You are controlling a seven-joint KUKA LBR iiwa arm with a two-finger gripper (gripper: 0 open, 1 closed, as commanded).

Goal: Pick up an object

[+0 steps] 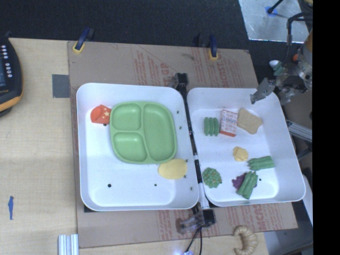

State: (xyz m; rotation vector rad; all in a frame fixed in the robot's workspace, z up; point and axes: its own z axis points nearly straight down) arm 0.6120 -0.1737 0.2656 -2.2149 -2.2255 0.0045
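Hanging at the upper right of the frame, the gripper (264,93) sits over the top right corner of the right bin (287,158), its dark fingertip low over the rim; I can't tell whether the jaws are apart or together, and nothing shows between them. Just below and left of it in that bin lie a tan bread slice (249,120) touching a red-and-white carton (229,123), with a green pepper (211,126) beside them. Lower down are a small yellow piece (240,154), green beans (261,163), a broccoli head (212,177) and a purple-and-green vegetable (246,183). Over in the left bin (93,190), a green divided plate (143,132) fills the middle, a red toy (100,114) touching its left edge and a yellow lemon-like piece (172,169) at its lower right.
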